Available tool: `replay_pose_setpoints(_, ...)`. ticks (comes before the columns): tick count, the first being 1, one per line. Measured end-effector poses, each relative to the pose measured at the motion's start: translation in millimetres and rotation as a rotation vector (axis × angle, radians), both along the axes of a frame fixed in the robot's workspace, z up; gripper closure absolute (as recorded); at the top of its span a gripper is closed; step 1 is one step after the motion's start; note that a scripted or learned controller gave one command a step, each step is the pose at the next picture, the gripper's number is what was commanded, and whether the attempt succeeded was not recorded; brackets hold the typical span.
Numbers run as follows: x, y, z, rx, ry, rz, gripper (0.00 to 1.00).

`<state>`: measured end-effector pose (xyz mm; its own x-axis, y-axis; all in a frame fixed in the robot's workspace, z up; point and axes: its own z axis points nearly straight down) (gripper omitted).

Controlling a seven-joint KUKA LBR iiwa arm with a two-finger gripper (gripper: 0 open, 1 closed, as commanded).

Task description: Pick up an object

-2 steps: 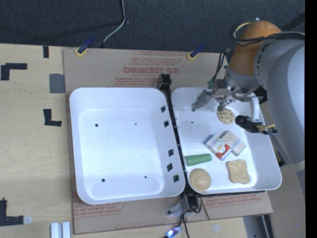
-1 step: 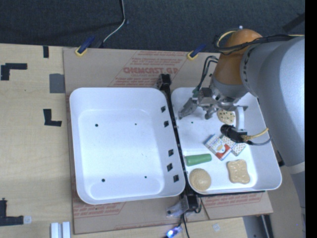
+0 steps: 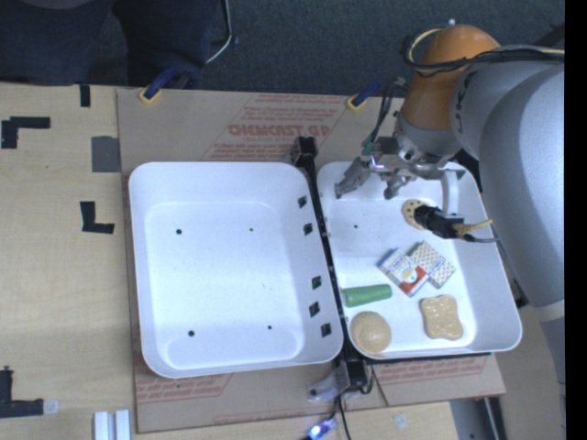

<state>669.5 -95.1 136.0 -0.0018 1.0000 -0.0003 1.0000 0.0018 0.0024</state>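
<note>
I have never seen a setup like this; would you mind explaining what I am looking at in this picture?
This is one camera fixed above a bench, looking down at a slant. The grey machine with the orange band is a robot arm reaching in from the right; its job is to pick up an object. At its end is a two-finger gripper, open and holding nothing, over the far part of the right bin. In that bin lie a green cylinder, a round tan piece, a tan biscuit-shaped piece and a small patterned box. The left bin sits beside it.
</note>
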Motion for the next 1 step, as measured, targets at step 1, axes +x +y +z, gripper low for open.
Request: replay_pose_setpoints(1,-1.5,-0.3,-1.9,0.0,0.004,-0.001,0.0)
